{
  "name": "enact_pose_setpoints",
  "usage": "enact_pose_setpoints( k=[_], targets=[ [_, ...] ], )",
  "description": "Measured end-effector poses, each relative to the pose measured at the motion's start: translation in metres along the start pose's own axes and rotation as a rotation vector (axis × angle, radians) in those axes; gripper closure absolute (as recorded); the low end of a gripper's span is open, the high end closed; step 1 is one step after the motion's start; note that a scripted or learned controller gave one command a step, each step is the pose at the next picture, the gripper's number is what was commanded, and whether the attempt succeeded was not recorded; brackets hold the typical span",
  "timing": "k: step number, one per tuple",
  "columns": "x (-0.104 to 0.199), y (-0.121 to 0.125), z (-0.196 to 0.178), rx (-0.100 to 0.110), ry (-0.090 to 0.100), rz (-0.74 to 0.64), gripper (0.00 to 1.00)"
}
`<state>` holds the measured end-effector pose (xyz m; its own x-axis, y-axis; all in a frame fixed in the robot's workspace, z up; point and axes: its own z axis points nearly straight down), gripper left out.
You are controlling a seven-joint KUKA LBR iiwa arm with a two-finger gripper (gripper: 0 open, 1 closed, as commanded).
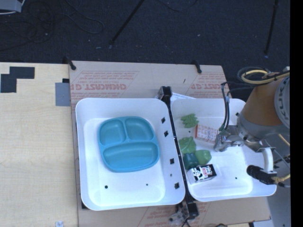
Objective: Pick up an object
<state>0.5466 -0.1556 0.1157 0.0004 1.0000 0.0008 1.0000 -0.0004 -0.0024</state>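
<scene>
The claw [222, 142] is seen low over the right bin [236, 183], just right of a red-and-white packet [206, 133]; whether it is open or closed cannot be told. Green pieces [190, 121] are scattered along the bin's left side, with a black-and-white carton [203, 172] lying nearer. A blue divided plate [128, 143] is set in the left bin [90, 174].

A dark carpeted floor [142, 22] strewn with thin black cables [57, 18] spans twelve o'clock, a pale wooden bench top [33, 150] with black and grey patches lies at nine o'clock, and a flattened brown cardboard sheet [142, 82] — printed in red — lies near centre.
</scene>
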Motion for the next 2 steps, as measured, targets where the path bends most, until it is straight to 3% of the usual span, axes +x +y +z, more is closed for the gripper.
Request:
enact_pose_setpoints(
  k=[1,2],
  targets=[
    [0.071,0.029,-0.129,-0.013,0.000,-0.009,1.00],
    [0.072,0.023,-0.387,-0.017,-0.003,-0.003,1.00]
  ],
)
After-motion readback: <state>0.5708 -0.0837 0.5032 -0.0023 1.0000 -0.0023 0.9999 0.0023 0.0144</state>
